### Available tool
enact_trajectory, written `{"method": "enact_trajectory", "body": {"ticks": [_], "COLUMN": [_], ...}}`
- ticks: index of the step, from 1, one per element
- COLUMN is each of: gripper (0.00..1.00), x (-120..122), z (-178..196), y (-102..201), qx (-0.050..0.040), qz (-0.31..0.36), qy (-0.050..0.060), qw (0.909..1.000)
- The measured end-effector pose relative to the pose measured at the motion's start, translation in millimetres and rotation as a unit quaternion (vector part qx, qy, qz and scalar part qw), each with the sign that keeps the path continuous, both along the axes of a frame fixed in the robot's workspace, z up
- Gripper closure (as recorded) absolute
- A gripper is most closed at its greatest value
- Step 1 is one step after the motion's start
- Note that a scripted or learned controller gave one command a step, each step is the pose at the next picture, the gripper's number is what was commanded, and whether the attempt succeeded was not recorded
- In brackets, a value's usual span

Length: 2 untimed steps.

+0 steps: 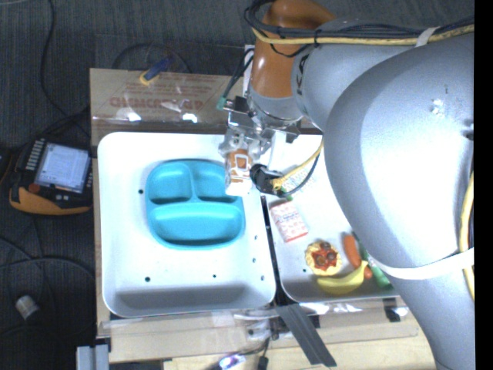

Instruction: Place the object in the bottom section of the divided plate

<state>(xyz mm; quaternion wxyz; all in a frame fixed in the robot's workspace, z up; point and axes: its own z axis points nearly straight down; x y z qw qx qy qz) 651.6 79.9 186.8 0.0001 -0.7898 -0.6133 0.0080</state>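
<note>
The blue divided plate (pixel 196 203) lies in the left bin (pixel 123 276), with two small sections at the top and one wide section at the bottom. My gripper (pixel 239 174) hangs over the plate's upper right rim, close to the wall between the two bins. A small white and orange object (pixel 239 168) sits between its fingers, above the top right section. The wide bottom section holds nothing.
The right bin (pixel 296 284) holds a red and white packet (pixel 289 223), a toy pizza (pixel 322 257), a banana (pixel 343 281) and a carrot (pixel 352 248). The arm covers that bin's right part. A cardboard sheet (pixel 162 95) lies behind the left bin.
</note>
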Motion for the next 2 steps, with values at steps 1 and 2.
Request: {"method": "enact_trajectory", "body": {"ticks": [1, 2], "gripper": [1.0, 0.0], "x": [-27.7, -27.7], "z": [-48.9, -48.7], "y": [71.5, 71.5], "qx": [0.0039, 0.0041], "qz": [0.077, 0.077], "qy": [-0.002, -0.002], "qw": [0.997, 0.997]}}
